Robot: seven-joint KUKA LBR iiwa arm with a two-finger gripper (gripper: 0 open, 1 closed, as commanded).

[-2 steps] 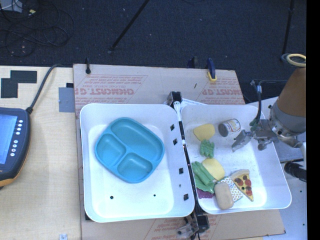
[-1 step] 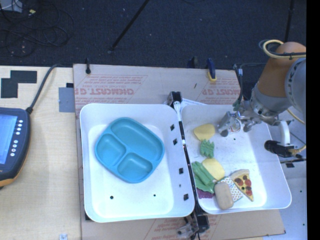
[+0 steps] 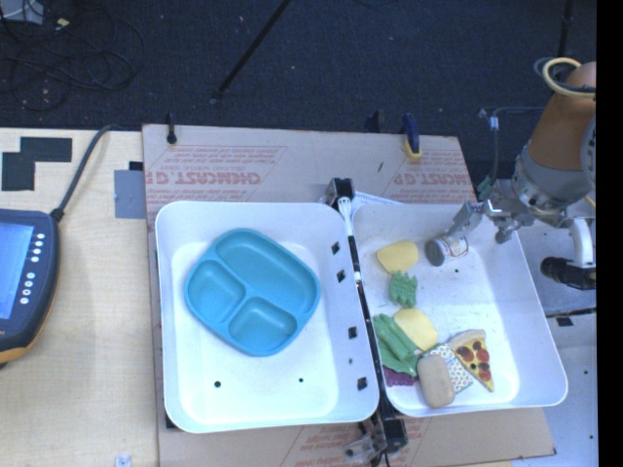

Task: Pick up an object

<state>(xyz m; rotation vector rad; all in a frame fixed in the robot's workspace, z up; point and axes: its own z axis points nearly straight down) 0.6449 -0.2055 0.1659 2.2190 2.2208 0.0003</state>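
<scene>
My gripper point(image 3: 444, 249) reaches in from the right and hangs low over the upper part of the right bin point(image 3: 531, 309). A yellow lemon-like piece point(image 3: 397, 256) lies just to its left, a small gap away. Below that are a small green leafy piece point(image 3: 402, 288), a second yellow piece point(image 3: 418, 327) and a green vegetable point(image 3: 391, 341). A tan oval piece point(image 3: 437, 381) and a pizza slice point(image 3: 474, 357) lie at the bin's front. I see nothing held in the gripper.
The left bin point(image 3: 195, 397) holds a blue divided plate point(image 3: 253, 291). A black divider point(image 3: 352, 290) runs between the bins. A tablet point(image 3: 19, 275) sits at the bench's left edge. The grey arm with its orange band point(image 3: 560, 134) stands at the right.
</scene>
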